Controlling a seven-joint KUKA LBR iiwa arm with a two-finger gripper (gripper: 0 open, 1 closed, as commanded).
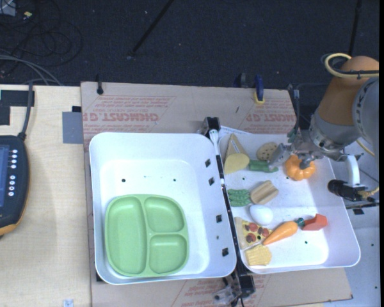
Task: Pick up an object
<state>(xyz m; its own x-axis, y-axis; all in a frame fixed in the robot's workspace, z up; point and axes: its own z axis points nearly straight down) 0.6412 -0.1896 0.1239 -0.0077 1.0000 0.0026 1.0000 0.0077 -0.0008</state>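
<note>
The gripper (pixel 299 153) sits low over the back of the right bin (pixel 336 251), directly above an orange toy pepper (pixel 299 169). The fingers reach down to the top of the pepper, but from this angle it cannot be told how far apart they stand, nor whether the pepper is between them or merely beneath them. The grey arm (pixel 345 117), with its orange band, comes in from the right, above the bin's rim.

Just left of the pepper lie a green pod-shaped piece (pixel 262 166) and a round brown cookie (pixel 266 150). Further left, near the bin's wall, are a pale yellow wedge (pixel 235 146) and a yellow rounded piece (pixel 236 163), touching or nearly so. In the middle of the bin are a tan bread roll (pixel 264 192), a dark green vegetable (pixel 239 197) beside it, and a white egg (pixel 261 214) just in front of both. Toward the front are a carrot (pixel 280 233), a red piece (pixel 315 222) near its leafy end, a pizza slice (pixel 249 231) and a yellow waffle-like piece (pixel 258 255).

The left bin (pixel 147 152) holds a green divided plate (pixel 146 235) in its front part. A black handheld controller (pixel 3 181) rests on the bench at far left.
</note>
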